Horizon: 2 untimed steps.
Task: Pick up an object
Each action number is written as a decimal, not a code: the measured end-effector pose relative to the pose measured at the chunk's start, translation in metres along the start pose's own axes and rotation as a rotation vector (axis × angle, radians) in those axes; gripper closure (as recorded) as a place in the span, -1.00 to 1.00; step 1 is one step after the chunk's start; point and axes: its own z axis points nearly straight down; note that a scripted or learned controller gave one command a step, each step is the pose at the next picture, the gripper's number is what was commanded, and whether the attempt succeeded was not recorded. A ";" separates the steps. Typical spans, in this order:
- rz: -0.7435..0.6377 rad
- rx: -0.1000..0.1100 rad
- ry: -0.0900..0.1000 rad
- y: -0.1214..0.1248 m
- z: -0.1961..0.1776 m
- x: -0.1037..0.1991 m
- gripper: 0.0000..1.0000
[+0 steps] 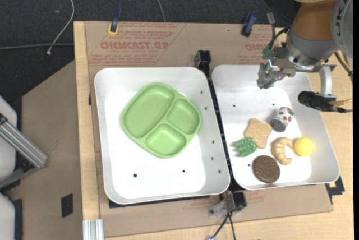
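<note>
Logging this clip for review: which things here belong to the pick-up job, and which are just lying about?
Job:
end effector over the right bin
toast piece
green pods
croissant
yellow lemon
brown cookie
small can

Lying about:
green divided plate in the left bin
blue clamps

The right bin contains six objects, clustered toward its near right half: a tan cracker, a green vegetable piece, a small grey-and-red can lying tilted, a croissant, a yellow lemon, and a round brown cookie.
</note>
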 end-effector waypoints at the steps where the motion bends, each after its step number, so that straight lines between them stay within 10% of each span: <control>1: 0.000 0.001 0.000 -0.020 0.004 0.047 1.00; 2: 0.000 0.000 0.000 -0.044 -0.010 0.087 1.00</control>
